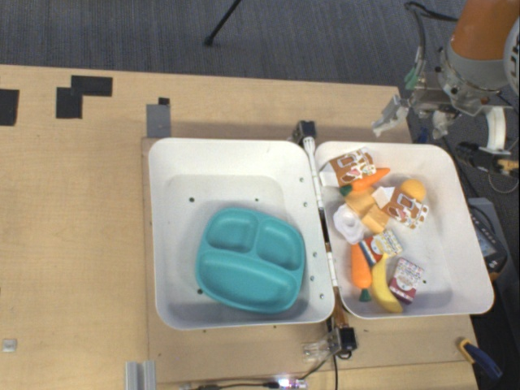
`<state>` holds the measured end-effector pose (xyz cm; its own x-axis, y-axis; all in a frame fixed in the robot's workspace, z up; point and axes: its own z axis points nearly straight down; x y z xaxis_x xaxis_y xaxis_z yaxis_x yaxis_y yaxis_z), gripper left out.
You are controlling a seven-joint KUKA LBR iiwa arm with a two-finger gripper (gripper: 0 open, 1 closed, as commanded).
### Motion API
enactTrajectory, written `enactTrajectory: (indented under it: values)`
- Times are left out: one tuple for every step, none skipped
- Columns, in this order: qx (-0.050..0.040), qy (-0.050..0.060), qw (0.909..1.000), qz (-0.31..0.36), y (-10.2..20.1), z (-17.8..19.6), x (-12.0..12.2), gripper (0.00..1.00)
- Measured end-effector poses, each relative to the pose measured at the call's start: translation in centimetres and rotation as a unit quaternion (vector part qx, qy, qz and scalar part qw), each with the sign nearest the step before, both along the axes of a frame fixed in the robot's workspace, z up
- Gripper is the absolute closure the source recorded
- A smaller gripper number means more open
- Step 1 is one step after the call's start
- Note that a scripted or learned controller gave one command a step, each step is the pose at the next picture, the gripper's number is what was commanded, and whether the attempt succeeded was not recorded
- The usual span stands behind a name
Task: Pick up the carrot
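Tan wood bench [73,242] w/ black tape marks at upper left, dark grey carpet [244,23] behind it. Two shallow white bins sit side by side, touching at the middle seam. Left bin [175,177] holds a teal divided tray [250,258], three compartments, lying a bit tilted toward the front.

Right bin [459,218] has a pile of toy food. There are two orange carrot-like pieces. One carrot [360,266] lies in the front half of the bin: short, stubby, bright orange, rounded at the near end, lengthwise roughly front to back, touching a yellow banana [383,288] on its right. A small pink-and-white packet [406,277] is just beside the banana. Second orange piece [370,179] near the back, tapered, w/ a dark green bit at its left end, partly under a brown-and-white snack pack [351,166]. Between them: tan cheese-like blocks [367,211], a white crumpled item [348,227], another brown-white pack [406,208] w/ a yellow-orange round fruit [413,189] at its back.

Arm at upper right, orange band visible, outside the bin and well apart from both carrots. Gripper [422,108] hangs past the right bin's back edge; fingers too small and cluttered, can't tell if spread or closed. Nothing seen in it.
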<state>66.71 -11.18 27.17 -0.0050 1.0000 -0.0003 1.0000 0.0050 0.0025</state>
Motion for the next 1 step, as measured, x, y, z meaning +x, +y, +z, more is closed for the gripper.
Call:
enactTrajectory:
  values:
    - [-0.0008,-0.003,0.9989,-0.046,-2.94,-14.46,-3.36,0.00]
